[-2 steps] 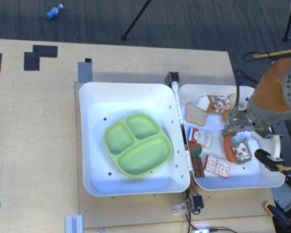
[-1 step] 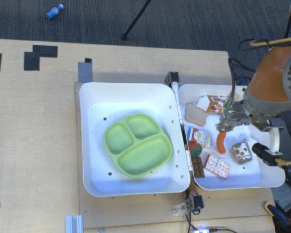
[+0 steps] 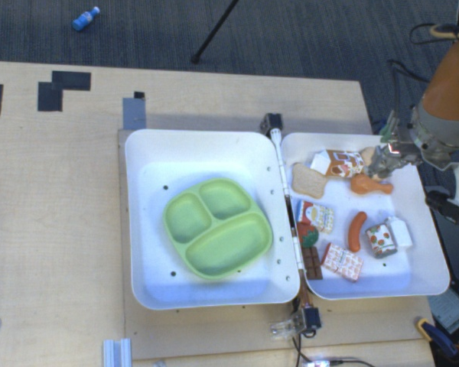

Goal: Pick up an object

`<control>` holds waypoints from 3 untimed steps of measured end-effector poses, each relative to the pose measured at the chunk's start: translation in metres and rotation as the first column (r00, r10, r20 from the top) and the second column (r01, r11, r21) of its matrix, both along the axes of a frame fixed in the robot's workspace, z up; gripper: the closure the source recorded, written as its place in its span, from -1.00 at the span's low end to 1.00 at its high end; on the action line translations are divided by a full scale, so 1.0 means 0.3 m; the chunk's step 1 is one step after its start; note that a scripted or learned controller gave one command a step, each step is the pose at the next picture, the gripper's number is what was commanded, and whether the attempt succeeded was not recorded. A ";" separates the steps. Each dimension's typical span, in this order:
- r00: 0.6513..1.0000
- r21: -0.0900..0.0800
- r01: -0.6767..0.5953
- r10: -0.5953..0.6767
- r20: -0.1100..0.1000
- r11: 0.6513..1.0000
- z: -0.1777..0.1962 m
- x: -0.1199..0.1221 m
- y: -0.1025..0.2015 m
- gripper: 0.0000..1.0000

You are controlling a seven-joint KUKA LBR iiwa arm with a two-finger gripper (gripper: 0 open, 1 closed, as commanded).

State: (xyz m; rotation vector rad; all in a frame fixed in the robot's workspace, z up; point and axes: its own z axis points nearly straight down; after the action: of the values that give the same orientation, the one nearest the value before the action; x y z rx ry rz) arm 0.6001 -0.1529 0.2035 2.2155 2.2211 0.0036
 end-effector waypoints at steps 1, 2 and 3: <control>1.000 0.001 -0.001 0.001 -0.002 1.000 -0.001 -0.001 0.002 -1.00; 1.000 0.001 -0.002 0.002 -0.001 1.000 -0.390 0.062 -0.025 -1.00; 1.000 0.000 -0.005 0.005 0.001 1.000 -0.354 0.066 -0.023 1.00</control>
State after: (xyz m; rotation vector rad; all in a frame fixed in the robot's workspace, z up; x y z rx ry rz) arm 0.6198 -0.1598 0.0975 2.2091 2.2267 0.0051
